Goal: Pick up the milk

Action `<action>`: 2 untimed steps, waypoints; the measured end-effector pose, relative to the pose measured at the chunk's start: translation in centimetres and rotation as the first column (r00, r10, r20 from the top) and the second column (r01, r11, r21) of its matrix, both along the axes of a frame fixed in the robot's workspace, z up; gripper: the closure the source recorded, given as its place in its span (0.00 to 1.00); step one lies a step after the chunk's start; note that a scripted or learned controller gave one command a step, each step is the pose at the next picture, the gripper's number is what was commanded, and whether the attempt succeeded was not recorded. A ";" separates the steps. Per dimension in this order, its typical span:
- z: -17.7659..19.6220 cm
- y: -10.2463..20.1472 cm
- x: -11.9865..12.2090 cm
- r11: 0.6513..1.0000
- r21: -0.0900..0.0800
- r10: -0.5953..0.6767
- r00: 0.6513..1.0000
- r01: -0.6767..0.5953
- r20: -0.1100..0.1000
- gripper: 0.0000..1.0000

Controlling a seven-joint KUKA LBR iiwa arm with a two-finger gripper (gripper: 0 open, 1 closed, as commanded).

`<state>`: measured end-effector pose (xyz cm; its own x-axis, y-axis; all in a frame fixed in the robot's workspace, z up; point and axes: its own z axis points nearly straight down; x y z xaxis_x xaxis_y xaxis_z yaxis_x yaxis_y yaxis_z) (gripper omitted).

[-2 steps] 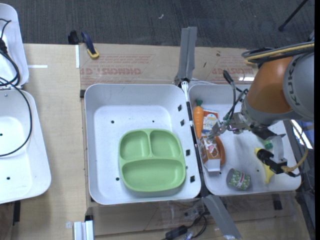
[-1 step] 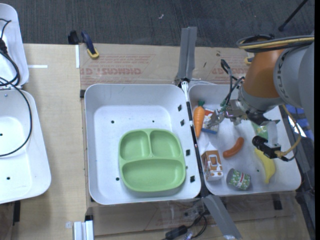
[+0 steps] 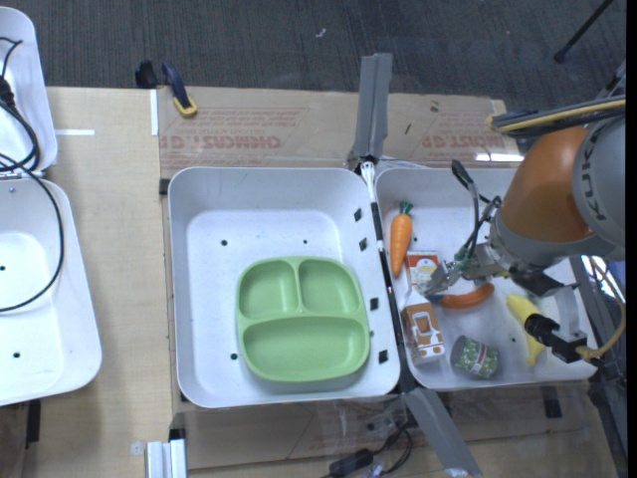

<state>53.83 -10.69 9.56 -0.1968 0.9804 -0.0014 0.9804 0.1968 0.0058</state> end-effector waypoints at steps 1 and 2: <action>10.1 -4.6 -5.4 0.999 -0.001 -0.053 0.999 0.053 -0.006 0.00; 9.5 2.8 -6.1 1.000 0.000 -0.011 1.000 0.011 -0.009 0.00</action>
<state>47.76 -7.90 19.04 -0.1862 0.9825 0.0004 0.9825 0.1862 -0.0031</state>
